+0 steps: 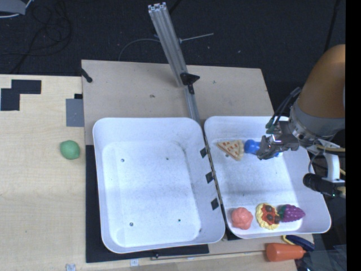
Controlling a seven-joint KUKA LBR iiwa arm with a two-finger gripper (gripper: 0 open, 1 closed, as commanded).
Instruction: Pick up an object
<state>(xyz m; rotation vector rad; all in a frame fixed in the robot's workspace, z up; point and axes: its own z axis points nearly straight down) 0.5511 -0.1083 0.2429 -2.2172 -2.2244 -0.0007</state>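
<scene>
Right now my gripper [269, 149] sits low over the right bin [316, 222], near its upper middle, at the end of my grey arm [324, 103] with its orange band, which comes in from the right side. Just beside the gripper tip, on its left, lies a small blue object [251, 146]; it looks to be touching or nearly touching the dark fingers, but from this slanted view I cannot tell whether it sits between them, and I cannot tell whether they are spread or pressed together. Touching the blue object on its left is a tan, triangular waffle-patterned piece [230, 148], lying flat on the bin floor close to the wall shared with the other bin.

Along the near edge of the right bin, well apart from my gripper, three things lie in a row: a pinkish-red lump [242, 218], then a yellow piece with red and dark markings [267, 215], then a purple bunch of grapes [291, 212] touching the yellow piece.

The left bin [113, 131] sits beside the right one. Out on the bench [34, 162], well left of both bins, rests a green ball [70, 149]. Below the right bin, an orange object [284, 252] lies on the bench edge.
</scene>
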